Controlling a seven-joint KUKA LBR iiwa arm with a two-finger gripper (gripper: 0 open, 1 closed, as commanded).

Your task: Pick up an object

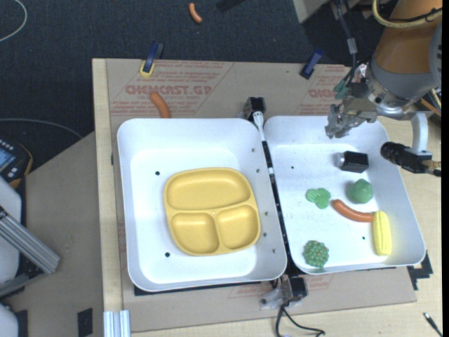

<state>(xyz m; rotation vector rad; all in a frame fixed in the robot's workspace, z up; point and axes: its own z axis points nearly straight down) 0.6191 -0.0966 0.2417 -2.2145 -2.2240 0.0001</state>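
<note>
My gripper (pixel 339 128) hangs over the far edge of the right bin (pixel 295 146), its fingertips pointing down with nothing seen between them. In that bin lie a small black and grey block (pixel 352 161), a green round piece (pixel 362 191), a green leafy piece (pixel 318 197), an orange sausage (pixel 353 213), a yellow corn cob (pixel 381 232) and a green broccoli head (pixel 316 253). The black block sits just in front of the gripper, apart from it.
The left bin (pixel 140 160) holds a yellow three-compartment plate (pixel 210 210). An orange sausage (pixel 161 104) lies on the cardboard behind the left bin. Clamps (pixel 149 60) sit at the board's far edge. A black fitting (pixel 401 154) juts in at the right.
</note>
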